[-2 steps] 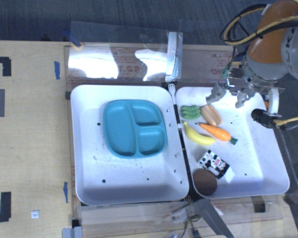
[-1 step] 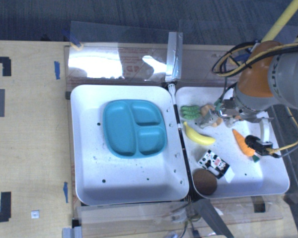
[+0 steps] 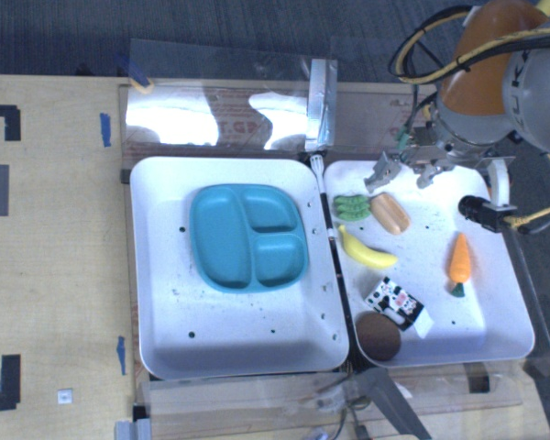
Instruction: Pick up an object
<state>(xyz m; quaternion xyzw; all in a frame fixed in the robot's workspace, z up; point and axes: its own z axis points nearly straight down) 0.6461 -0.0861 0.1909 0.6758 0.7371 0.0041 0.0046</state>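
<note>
Two spread, empty fingers point(image 3: 405, 170) hover just above the hot dog point(image 3: 390, 214) in the right bin point(image 3: 509, 273).

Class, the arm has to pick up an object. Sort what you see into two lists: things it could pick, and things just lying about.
Could pick:
banana
carrot
hot dog bun
green leafy piece
black-and-white patterned item
brown round object

Lying about:
blue divided tray
two white bins

You see a turquoise divided plate point(image 3: 249, 236), yellow banana point(image 3: 367, 251), orange carrot point(image 3: 459, 259), green leafy toy point(image 3: 352, 207), tan hot dog bun point(image 3: 390, 214), brown disc point(image 3: 379, 335), and black-and-white spotted box point(image 3: 396, 302).
</note>
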